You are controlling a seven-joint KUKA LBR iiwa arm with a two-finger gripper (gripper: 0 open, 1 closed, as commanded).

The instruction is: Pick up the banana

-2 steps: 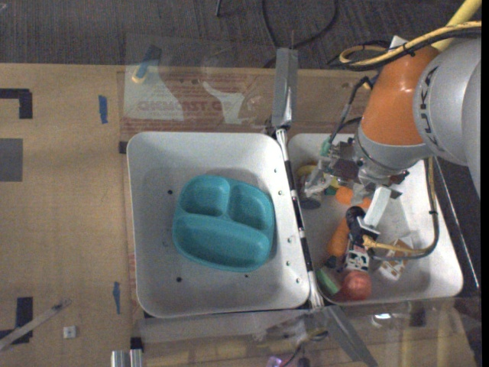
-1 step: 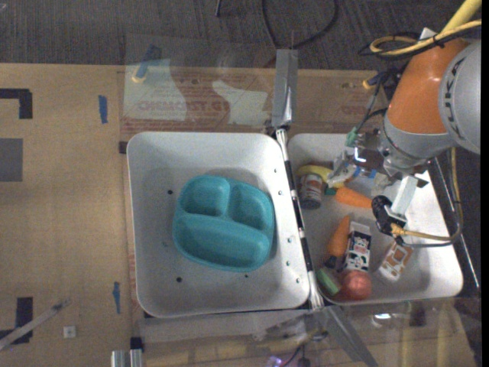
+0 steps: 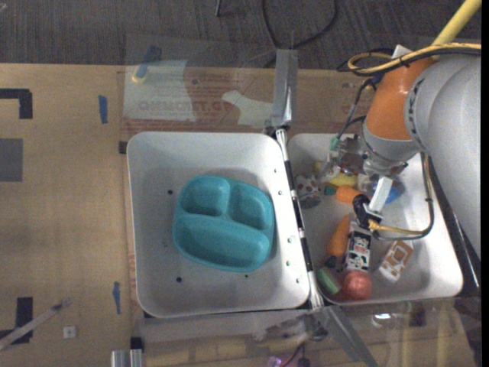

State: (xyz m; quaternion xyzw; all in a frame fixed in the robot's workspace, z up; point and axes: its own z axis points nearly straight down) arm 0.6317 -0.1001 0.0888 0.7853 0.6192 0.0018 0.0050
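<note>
The banana (image 3: 341,180) shows as a short yellow piece in the upper left part of the right bin (image 3: 439,270), mostly covered by the arm's wrist. My gripper (image 3: 341,168) is down in that bin directly over the banana, under the orange band. Whether it touches the banana is hidden.
The right bin also holds an orange carrot (image 3: 338,237), a milk carton (image 3: 357,252), a red apple (image 3: 356,285), a green item (image 3: 328,280), a small orange-and-white box (image 3: 396,260), a blue item (image 3: 391,193) and a spotted toy (image 3: 308,183). A teal divided tray (image 3: 224,222) lies in the left bin (image 3: 153,167).
</note>
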